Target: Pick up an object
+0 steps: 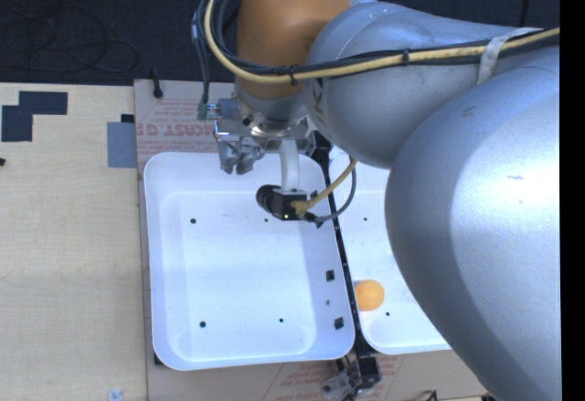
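The gripper (239, 158) was seen at the upper edge of the left bin (183, 299), near the frame's centre; whether its claw was apart or together could not be told. An orange ball (369, 295) lay in the right bin (402, 340), lower right.

The arm (457, 143) is bulky, smooth and silver-grey, with a rounded orange band (288, 11) above the wrist. Yellow and black cables (219, 20) loop along it, taped at one spot. The gripper (239, 155) is small, grey and metallic.
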Action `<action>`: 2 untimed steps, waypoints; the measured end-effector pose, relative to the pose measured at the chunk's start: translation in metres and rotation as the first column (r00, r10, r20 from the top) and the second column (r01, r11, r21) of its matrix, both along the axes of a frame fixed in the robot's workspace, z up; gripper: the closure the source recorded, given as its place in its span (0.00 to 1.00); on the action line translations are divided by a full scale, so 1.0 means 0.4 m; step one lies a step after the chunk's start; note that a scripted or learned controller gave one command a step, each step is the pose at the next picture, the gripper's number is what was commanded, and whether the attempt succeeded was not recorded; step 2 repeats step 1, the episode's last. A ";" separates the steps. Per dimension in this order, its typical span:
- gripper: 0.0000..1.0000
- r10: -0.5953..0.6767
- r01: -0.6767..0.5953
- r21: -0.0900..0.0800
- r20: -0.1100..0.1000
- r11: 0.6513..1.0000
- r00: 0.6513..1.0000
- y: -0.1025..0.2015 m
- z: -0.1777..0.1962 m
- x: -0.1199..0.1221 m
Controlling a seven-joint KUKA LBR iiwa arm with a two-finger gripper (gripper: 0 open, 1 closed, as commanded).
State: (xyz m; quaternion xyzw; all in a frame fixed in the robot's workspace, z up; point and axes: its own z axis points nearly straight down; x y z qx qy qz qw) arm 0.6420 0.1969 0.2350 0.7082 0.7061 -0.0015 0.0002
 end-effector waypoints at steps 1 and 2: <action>1.00 0.009 -0.009 0.006 0.009 1.000 1.000 0.124 0.278 0.006; 1.00 0.009 -0.009 0.006 0.009 1.000 1.000 0.124 0.278 0.006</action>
